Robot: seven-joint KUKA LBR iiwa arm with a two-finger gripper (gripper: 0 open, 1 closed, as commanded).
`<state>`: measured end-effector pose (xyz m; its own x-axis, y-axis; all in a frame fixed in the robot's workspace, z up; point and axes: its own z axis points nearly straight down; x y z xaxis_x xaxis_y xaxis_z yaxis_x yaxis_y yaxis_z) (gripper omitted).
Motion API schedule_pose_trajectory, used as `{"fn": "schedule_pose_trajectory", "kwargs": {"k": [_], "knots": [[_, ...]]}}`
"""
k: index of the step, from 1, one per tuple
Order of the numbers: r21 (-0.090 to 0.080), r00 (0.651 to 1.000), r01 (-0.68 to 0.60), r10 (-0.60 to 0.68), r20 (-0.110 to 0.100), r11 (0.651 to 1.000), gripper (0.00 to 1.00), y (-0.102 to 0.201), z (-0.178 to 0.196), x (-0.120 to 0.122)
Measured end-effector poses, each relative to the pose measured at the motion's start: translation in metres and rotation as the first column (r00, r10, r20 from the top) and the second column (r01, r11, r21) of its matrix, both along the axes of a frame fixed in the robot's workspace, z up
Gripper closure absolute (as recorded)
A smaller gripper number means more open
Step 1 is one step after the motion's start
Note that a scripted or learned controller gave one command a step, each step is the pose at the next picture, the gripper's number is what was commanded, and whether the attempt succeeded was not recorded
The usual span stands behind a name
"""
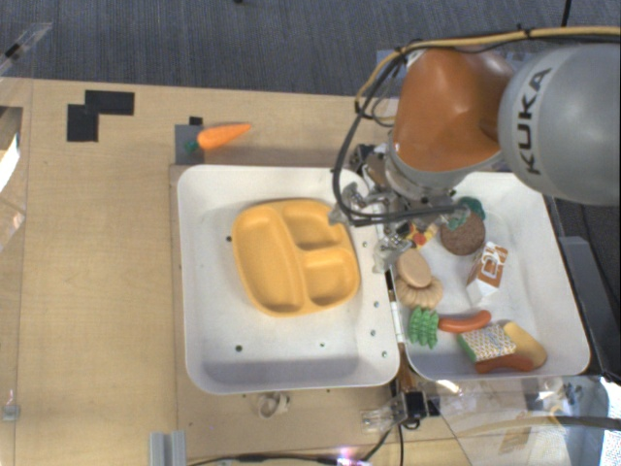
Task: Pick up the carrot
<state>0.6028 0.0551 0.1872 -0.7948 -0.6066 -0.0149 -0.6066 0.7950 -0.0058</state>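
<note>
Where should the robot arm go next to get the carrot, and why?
Probably lift and swing toward the far-left. The carrot lies on the bench outside the bins, past the left bin's far corner, while the gripper hangs over the seam between the bins, beside the yellow tray.

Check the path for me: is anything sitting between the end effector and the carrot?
Nothing stands upright in between. The carrot lies on the bench beyond the left bin's far rim. The end effector hangs at the divide between bins; only the low yellow tray sits below that path.
</note>
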Motion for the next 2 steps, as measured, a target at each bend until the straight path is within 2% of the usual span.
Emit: {"fn": "schedule_pose_trajectory", "kwargs": {"k": [1,2], "knots": [[0.008,0.999,0.034,-0.034,-0.006,0.999,0.0,0.122,-0.009,-0.006],[0.014,0.998,0.051,-0.051,0.025,0.999,0.0,0.095,-0.07,0.03]]}}
